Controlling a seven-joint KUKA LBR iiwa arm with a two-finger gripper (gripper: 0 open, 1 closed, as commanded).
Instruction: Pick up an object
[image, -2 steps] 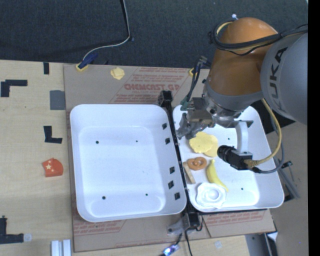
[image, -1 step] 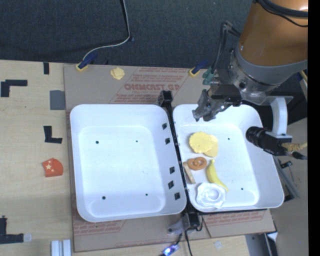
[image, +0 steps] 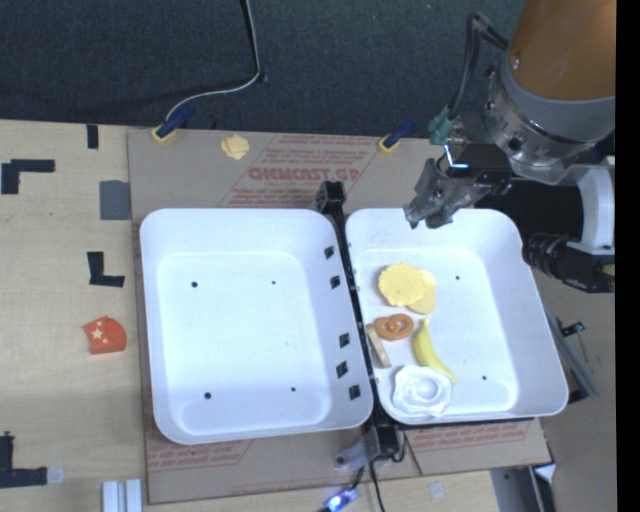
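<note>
The right bin (image: 500, 240) holds several small objects: a flat yellow piece (image: 407, 286), a brown pretzel-like ring (image: 393, 326), a tan stick (image: 378, 349), a yellow banana (image: 430, 352) and a white round piece (image: 420, 391). My gripper (image: 434, 206) hangs over the bin's back edge, above and behind the yellow piece. Nothing shows between its dark fingers.
The left bin (image: 160, 240) sits beside the right one, joined by a black clip strip (image: 343, 300). On the bench lie a yellow lump (image: 235, 147) at the back and a red object (image: 106, 335) at the left. A cable (image: 215, 95) runs across the back.
</note>
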